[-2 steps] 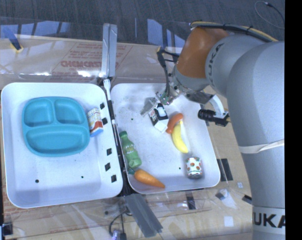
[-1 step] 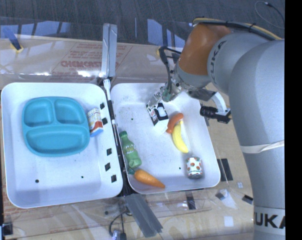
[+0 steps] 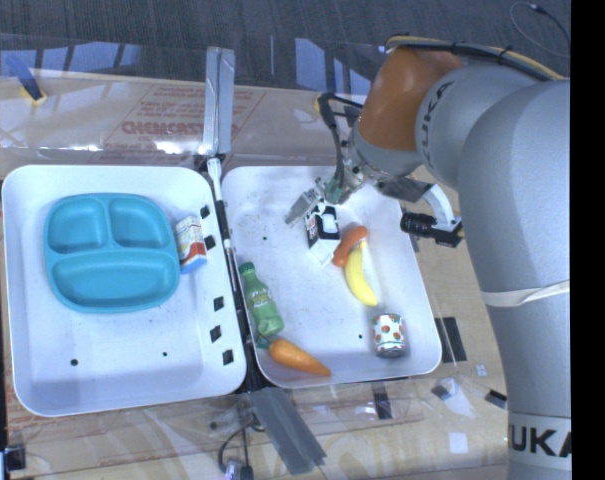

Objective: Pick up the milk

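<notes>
Grey arm (image 3: 502,168) bent down, pincer (image 3: 320,204) lowered

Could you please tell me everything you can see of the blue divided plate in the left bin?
The blue divided plate looks like smooth light-blue plastic, roughly rectangular with rounded corners. Raised ridges split it into three compartments: two smaller ones at the far side and one long one at the near side. It lies flat, right way up, in the far half of the left bin. A small carton stands at its right edge, apparently touching it.
</notes>
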`<state>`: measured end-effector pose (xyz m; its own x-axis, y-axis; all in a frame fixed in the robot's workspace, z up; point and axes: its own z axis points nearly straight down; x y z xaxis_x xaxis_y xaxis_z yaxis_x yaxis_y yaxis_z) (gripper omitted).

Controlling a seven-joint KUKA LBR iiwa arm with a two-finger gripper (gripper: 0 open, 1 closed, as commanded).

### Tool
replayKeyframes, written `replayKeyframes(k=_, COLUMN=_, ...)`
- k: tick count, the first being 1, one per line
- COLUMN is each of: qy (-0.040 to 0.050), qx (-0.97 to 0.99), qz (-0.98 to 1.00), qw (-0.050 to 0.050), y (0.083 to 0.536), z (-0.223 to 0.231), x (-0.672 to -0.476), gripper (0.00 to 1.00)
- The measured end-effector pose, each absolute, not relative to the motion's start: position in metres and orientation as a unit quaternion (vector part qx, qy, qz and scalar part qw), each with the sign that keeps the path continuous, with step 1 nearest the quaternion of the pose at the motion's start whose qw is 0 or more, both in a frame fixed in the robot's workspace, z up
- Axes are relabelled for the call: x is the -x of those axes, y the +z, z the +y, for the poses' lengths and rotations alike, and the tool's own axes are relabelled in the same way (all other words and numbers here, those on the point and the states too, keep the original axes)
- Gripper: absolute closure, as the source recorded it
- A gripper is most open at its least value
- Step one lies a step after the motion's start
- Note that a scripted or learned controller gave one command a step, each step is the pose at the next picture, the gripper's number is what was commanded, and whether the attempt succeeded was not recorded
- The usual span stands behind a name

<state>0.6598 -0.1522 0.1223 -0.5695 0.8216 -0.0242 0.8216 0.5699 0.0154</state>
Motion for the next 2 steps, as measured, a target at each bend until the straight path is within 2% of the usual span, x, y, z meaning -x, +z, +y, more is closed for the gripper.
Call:
replayKeyframes(k=1, qy=0.0024, qx=-0.451, qz=0.892, qw=0.011, y=0.107, z=-0.161, x=-0.665, gripper=0.0)
replayKeyframes(k=2, qy=0.0031, qx=-0.449, qz=0.893, qw=0.021, y=0.121, z=-0.162, x=-0.67, gripper=1.0)
